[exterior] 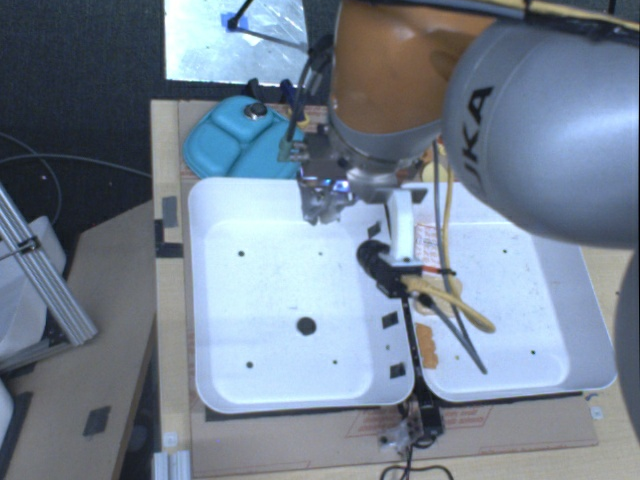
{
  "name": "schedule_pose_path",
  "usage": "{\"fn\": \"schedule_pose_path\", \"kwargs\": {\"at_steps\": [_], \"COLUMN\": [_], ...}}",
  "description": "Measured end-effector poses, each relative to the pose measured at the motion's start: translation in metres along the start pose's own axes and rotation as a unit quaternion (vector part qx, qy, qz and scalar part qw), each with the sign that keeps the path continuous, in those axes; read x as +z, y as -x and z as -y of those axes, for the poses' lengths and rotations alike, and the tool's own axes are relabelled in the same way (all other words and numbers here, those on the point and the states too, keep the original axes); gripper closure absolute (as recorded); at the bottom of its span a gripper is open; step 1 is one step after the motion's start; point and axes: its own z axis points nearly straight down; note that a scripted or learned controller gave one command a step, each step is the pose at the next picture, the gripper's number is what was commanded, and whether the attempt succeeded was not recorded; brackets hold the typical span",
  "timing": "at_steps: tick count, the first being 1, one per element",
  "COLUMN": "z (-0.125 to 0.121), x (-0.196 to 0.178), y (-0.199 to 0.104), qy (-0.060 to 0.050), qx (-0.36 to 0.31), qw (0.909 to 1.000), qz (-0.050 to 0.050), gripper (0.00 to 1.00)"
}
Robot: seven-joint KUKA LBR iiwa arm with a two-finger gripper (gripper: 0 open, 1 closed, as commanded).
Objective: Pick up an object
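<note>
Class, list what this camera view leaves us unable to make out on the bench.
- Camera view: far end of the right bin, hidden by the arm.
- Camera view: small dark disc in the left bin, too small to identify.
- Camera view: right side of the blue plastic object, hidden behind the gripper.

Smooth white plastic with faint sheen showing on left bin [250, 288] and right bin [530, 298]. Glossy grey finish gleaming on arm shell [540, 118]; orange band [390, 58] shining smooth, hard-looking. Bare bright metal glinting on gripper [322, 203]. Behind bins, blue container [235, 140] looking like glossy moulded plastic. At top, sheet [235, 23] reflecting like crinkled foil. Tan bench [172, 328] looking matt, board-like. At left, rail [45, 278] showing brushed metal.
</note>
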Motion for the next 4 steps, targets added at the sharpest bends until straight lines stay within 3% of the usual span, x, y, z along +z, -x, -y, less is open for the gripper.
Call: {"fn": "schedule_pose_path", "kwargs": {"at_steps": [1,2,4], "z": [0.023,0.060,0.057], "x": [-0.106,-0.057,-0.081], "y": [-0.022,0.054,0.049], "qy": [0.009,0.001,0.007], "qx": [0.000,0.007,-0.001], "qw": [1.0000,1.0000,1.0000], "qz": [-0.004,0.000,-0.002], "gripper": [1.00,1.00,1.00]}}
